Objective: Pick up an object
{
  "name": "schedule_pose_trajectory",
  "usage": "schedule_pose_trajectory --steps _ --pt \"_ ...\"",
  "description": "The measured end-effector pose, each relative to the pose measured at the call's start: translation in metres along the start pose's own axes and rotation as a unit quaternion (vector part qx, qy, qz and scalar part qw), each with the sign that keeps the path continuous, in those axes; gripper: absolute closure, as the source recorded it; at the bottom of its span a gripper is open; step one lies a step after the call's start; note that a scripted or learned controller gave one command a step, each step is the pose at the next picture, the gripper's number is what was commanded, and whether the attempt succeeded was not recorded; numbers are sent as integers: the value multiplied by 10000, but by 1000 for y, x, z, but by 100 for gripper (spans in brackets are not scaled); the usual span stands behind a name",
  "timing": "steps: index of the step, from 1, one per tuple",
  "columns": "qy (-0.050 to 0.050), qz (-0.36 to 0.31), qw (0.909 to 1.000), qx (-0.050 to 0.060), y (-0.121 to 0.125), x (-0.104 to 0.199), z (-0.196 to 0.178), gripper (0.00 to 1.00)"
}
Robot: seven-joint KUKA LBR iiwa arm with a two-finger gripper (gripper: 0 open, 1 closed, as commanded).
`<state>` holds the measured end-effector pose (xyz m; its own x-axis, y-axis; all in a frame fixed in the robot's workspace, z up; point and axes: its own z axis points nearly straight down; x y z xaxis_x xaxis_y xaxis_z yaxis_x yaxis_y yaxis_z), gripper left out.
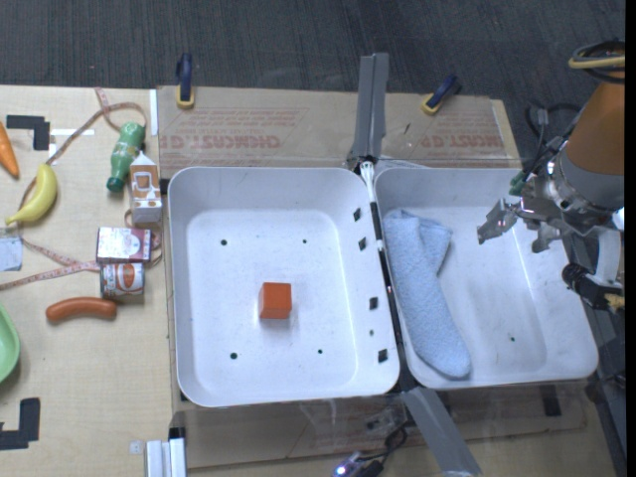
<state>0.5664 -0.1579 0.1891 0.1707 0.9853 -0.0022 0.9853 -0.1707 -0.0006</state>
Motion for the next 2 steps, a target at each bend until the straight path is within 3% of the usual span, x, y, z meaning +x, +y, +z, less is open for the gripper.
schedule_pose_trajectory --steps 1,2 --pt "4 739 9973 -11 46 34 96 0" --pt "1 1355 9908 -2 42 -31 3 0"
